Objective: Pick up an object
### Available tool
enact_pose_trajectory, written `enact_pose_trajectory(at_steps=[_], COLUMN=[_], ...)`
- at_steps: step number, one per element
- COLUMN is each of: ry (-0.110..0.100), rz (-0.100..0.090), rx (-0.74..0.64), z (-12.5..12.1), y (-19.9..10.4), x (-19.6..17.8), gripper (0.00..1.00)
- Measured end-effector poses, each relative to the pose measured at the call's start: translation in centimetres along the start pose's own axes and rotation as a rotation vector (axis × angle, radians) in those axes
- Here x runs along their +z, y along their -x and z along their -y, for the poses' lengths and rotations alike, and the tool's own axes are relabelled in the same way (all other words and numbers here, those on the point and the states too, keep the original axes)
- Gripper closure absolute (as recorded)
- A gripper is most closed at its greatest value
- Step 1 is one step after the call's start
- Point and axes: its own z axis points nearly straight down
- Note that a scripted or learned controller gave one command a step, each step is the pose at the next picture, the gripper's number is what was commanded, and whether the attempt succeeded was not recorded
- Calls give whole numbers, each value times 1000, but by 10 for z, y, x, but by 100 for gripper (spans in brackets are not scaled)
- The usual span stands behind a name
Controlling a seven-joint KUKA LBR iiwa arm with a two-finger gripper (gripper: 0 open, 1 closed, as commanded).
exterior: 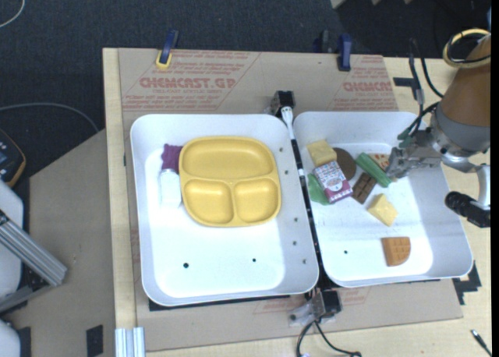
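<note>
The right bin (pixel 437 266) holds several toy foods. A yellow block (pixel 320 152), a red-and-white carton (pixel 334 180) and a brown round piece (pixel 346 164) lie at its left. Near the middle are a green stick (pixel 373 171), a dark chocolate bar (pixel 363 186) and a tan cracker (pixel 377 160). A pale yellow wedge (pixel 382 210) and an orange waffle piece (pixel 396 250) lie nearer the front. My gripper (pixel 398 162) is low in the bin's back right, right beside the cracker and the end of the green stick. Nothing is visibly held.
The left bin (pixel 156 254) holds a yellow divided plate (pixel 230 180), with a purple item (pixel 171 156) and a white item (pixel 169 188) at its left. A black divider (pixel 300 184) separates the bins. The arm's grey and orange body (pixel 468 106) stands over the right bin's right rim.
</note>
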Motion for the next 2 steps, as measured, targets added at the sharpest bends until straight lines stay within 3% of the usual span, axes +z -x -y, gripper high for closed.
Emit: enact_pose_trajectory(at_steps=[1, 2], ry=[3, -2], rz=[1, -1], rx=[-1, -1], z=[-1, -2], y=[4, 4], x=[-65, -79], gripper=[100, 100])
